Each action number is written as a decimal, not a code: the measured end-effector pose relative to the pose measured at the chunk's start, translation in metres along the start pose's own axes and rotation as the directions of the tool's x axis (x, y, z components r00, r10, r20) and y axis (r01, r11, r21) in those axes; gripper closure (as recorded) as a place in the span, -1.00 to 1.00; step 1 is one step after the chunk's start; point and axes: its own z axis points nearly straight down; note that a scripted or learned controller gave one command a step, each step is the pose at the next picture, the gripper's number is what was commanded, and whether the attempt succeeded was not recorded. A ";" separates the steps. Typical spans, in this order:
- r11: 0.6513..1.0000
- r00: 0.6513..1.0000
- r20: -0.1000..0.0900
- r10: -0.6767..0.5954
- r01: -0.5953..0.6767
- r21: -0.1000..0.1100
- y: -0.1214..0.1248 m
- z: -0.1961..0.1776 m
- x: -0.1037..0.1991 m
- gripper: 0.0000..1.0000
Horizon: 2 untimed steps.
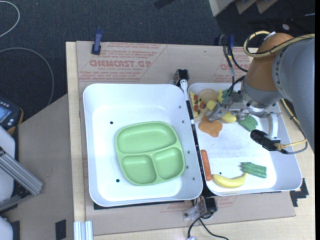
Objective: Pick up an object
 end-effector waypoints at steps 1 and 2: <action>1.000 1.000 0.000 0.006 -0.006 0.026 0.045 -0.014 0.023 -1.00; 1.000 1.000 -0.003 0.009 -0.009 0.027 0.043 0.003 0.010 -1.00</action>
